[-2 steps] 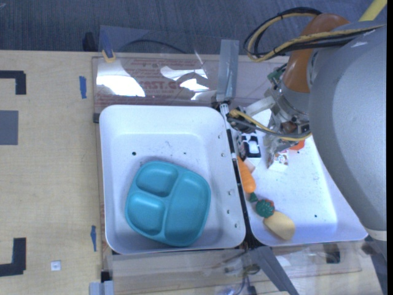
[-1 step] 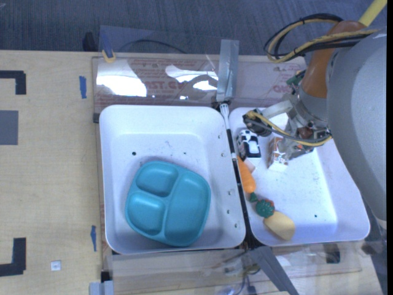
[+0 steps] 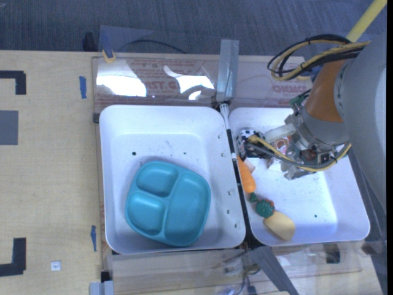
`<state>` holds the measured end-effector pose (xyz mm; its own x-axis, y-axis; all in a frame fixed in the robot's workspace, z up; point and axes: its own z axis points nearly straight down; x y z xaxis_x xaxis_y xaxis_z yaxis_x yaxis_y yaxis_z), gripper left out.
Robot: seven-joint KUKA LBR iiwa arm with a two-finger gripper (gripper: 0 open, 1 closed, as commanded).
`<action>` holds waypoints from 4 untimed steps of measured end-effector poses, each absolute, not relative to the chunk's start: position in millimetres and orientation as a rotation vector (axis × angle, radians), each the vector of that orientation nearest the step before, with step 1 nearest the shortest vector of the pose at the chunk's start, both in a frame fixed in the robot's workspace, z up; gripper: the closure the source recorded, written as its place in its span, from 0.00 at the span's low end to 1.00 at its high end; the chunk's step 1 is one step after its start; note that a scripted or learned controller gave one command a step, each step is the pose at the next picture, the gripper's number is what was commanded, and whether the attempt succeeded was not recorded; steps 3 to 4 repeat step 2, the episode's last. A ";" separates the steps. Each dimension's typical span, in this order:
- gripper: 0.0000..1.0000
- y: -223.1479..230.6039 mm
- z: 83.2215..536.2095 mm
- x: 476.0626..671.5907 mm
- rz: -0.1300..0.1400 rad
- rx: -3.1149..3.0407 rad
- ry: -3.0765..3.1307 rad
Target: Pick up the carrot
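The carrot (image 3: 247,177) is orange with a dark green leafy end toward the front. It lies flat along the left wall of the right bin (image 3: 344,220), pointing toward the back. My gripper (image 3: 292,163) hangs over the middle of the right bin, to the right of the carrot and a little behind it. A gap of bare bin floor separates them. Nothing shows in the gripper's grasp.
A pale yellow rounded item (image 3: 280,225) rests at the front of the right bin, just past the carrot's green end. A teal divided plate (image 3: 169,203) fills the front of the left bin (image 3: 123,128). The arm covers the right bin's back right part.
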<state>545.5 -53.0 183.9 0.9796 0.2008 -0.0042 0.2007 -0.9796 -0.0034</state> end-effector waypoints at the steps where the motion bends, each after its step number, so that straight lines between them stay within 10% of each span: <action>1: 1.00 -26.0 183.6 591.3 0.001 -3.124 -0.319; 4: 1.00 -93.1 211.3 585.0 0.000 -3.128 -0.309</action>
